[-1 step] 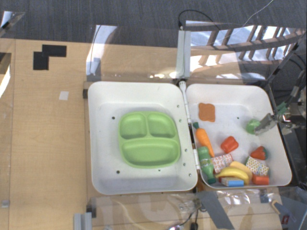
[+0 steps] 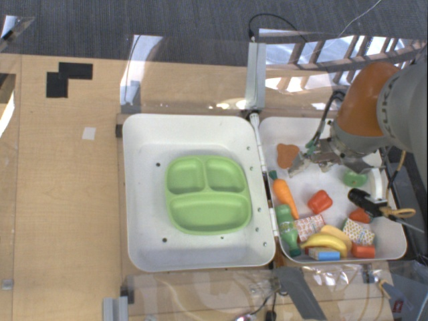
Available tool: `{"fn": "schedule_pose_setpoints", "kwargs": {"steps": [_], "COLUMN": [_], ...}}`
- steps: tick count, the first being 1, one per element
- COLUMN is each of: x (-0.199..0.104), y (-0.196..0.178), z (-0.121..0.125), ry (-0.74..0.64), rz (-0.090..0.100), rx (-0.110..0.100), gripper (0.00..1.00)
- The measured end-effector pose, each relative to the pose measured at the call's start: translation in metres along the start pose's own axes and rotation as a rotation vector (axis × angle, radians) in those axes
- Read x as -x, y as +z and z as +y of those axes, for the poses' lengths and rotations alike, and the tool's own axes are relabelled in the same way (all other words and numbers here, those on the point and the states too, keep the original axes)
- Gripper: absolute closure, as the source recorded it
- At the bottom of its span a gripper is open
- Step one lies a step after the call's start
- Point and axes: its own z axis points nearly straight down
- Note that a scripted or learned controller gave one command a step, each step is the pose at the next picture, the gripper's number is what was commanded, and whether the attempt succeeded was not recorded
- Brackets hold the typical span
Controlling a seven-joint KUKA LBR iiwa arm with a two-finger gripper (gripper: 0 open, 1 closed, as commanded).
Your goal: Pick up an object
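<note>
We see the claw poised low in the right bin beside a brown piece (its grip state we cannot tell); next, descend and close.

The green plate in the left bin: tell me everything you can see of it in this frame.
The green plate is a light green divided tray, plastic by its look, with rounded corners. It has three compartments: two smaller ones side by side at the far side and one wide one along the near side, all bare. It lies flat, right way up, near the middle of the left bin, slightly toward that bin's right side. It rests on the bin's white floor and touches nothing else; the pincer is over the other bin.
</note>
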Motion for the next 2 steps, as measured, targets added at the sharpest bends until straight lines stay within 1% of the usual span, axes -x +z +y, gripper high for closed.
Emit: {"fn": "schedule_pose_setpoints", "kwargs": {"steps": [1,2], "x": [0.006,-0.007], "y": [0.010,0.010], "z": [0.068,0.066], "ry": [0.043,0.371], "rz": [-0.002,-0.001], "rx": [0.005,-0.011], "gripper": [0.00,0.00]}}
